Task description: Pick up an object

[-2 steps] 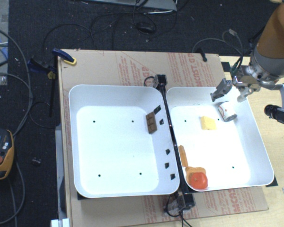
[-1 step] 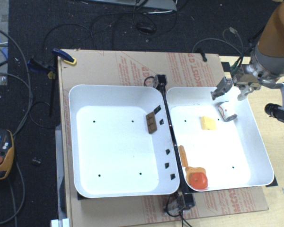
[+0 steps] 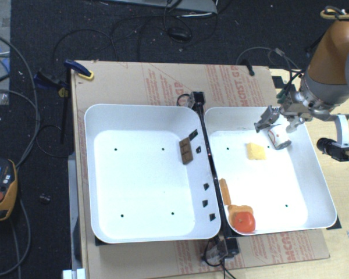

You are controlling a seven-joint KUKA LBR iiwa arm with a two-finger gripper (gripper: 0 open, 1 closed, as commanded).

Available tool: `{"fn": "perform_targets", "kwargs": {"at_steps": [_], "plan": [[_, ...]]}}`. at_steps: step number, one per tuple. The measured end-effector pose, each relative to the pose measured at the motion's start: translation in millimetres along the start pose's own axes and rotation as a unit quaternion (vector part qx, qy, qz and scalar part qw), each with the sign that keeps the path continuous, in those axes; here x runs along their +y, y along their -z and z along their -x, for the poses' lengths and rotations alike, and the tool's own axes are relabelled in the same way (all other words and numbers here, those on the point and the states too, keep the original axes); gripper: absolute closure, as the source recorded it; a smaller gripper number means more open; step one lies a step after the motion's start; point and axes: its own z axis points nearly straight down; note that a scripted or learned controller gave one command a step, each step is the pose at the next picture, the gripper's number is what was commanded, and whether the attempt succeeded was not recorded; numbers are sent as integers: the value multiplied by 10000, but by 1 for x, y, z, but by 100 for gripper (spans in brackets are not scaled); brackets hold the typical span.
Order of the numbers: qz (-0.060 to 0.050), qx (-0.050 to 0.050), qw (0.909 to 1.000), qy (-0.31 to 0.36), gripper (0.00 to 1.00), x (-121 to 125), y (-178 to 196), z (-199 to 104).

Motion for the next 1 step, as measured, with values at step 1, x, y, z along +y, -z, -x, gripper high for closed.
{"fn": "perform_targets", "kwargs": {"at_steps": [1], "plan": [[-3,3,10000,6,0,-1,-53,-11]]}}
